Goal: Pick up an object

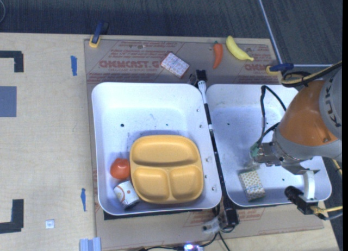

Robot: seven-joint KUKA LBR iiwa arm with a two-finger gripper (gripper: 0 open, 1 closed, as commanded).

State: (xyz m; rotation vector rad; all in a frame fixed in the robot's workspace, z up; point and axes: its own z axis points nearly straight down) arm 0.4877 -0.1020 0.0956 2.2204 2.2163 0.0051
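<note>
In the right bin (234,108), a small speckled beige block (252,183) lies near the front left corner. My gripper (261,155) hangs low over that bin, just above and slightly right of the block, under the grey wrist and orange band. The left bin (109,108) holds a yellow divided tray (166,167), a red round object (119,168) at the tray's left, and a small white and orange object (125,193) by the front wall.
Behind the bins, on the cardboard, lie a yellow banana (238,49), a red chili (217,55) and a patterned small block (174,65). A black bar (209,130) runs between the two bins. A blue clamp (98,33) sits at the back left.
</note>
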